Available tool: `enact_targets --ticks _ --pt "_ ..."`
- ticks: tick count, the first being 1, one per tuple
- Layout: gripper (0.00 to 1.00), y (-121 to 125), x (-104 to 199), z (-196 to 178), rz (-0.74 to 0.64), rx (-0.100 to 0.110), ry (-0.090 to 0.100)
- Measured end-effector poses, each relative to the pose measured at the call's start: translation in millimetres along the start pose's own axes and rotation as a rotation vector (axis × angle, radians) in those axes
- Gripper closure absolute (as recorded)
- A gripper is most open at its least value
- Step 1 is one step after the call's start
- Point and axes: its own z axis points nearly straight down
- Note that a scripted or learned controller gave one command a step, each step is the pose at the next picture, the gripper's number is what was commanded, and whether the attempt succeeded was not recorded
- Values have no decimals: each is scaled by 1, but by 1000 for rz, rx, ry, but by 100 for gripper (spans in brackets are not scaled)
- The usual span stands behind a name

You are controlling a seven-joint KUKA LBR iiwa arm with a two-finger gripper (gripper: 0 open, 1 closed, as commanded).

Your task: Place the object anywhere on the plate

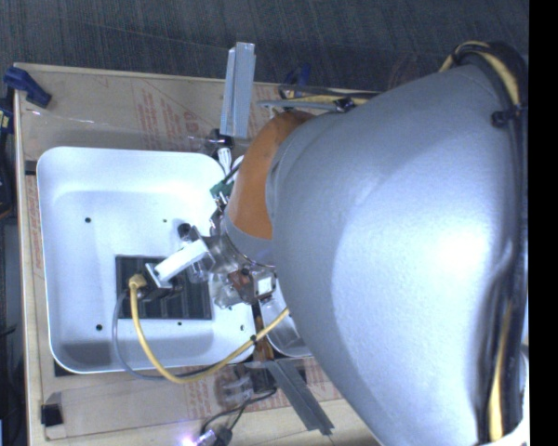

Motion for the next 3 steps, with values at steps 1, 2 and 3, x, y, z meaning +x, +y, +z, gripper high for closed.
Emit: enact_targets --ticks 1,2,3 --pt "100 69 39 0 57 0 1" --pt "0 69 39 0 56 0 1" --pt "100 67 40 -9 49 3 -1"
